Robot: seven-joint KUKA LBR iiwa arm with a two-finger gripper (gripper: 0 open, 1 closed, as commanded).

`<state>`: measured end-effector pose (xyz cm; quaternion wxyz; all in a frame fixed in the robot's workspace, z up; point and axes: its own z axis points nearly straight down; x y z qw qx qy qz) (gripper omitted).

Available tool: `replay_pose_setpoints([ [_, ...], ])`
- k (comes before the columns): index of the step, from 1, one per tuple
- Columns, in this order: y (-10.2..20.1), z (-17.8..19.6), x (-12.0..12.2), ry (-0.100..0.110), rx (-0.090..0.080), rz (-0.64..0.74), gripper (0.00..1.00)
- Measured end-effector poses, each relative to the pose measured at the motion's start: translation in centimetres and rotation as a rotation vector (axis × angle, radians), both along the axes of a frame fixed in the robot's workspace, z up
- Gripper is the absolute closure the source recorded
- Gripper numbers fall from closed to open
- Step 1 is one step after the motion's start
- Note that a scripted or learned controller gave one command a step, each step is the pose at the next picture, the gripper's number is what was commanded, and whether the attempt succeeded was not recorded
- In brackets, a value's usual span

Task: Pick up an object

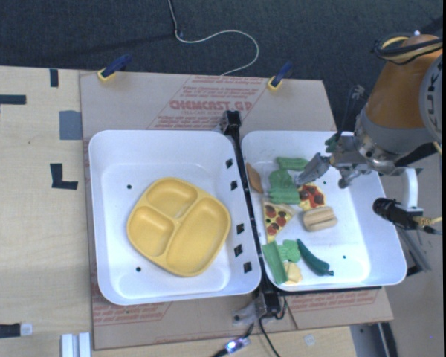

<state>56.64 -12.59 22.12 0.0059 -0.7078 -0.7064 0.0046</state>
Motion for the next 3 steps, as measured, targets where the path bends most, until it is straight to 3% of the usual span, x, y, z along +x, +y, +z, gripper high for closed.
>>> replay_pose_setpoints([
  [1,0.0,0.7,0.3,-0.013,-0.002,0.003,0.00],
  [3,-0.1,-11.0,-0.9,-0.013,-0.003,0.004,0.00],
])
